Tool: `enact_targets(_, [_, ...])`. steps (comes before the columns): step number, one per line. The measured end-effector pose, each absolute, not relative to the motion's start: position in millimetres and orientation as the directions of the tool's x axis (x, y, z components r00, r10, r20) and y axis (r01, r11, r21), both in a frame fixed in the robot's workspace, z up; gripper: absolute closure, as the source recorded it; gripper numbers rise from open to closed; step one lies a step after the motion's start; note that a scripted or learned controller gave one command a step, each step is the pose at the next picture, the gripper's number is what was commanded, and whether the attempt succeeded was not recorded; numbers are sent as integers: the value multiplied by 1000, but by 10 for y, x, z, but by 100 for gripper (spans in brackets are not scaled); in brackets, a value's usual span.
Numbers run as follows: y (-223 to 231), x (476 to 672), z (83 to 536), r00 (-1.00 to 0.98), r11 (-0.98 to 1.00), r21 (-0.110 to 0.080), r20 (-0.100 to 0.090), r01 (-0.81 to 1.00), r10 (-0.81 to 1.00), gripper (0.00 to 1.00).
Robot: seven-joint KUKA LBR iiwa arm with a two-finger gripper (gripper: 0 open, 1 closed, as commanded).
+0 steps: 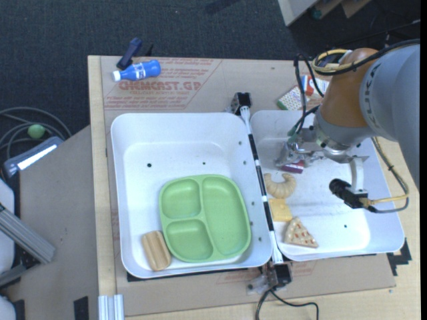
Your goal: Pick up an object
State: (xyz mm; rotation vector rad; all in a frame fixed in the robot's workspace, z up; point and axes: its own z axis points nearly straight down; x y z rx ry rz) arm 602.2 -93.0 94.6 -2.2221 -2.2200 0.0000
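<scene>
Where the bench edge lies nearest the camera, a black clamp w/ cable (pixel 277 275) is seen at the seam betw. the two bins; its lower part is hard to make out. In the left bin (pixel 133 179) a green divided plate (pixel 203 217) w/ three compartments is laid, and a tan bread-like piece (pixel 156 250) is placed just beside the plate's lower left corner, touching or almost touching it. In the right bin (pixel 353 235) a pizza slice toy (pixel 300 233) is found near the front wall, a yellow cheese-like block (pixel 280 211) just behind it, and a croissant-like pastry (pixel 281 184) behind that, all close to the seam. Further back the gripper (pixel 297 157) is lowered into the right bin, above the pastry; a small purple-pink object (pixel 294 167) is seen at its tip, but whether it is pinched cannot be told, since the fingers are blurred and partly covered by the wrist. The grey arm w/ orange band (pixel 350 92) is cut off at the right edge, and the bin's back part is hidden by it. A colourful item (pixel 291 99) behind the bin is half hidden by cables. At the far left of the bench a blue-white bottle (pixel 137 70) is lying on the cardboard.
</scene>
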Motion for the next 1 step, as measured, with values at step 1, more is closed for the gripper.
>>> enact_targets(1, [-376, 5787, 1853, -1, 1, 2, 1, 1000, 1000, 100])
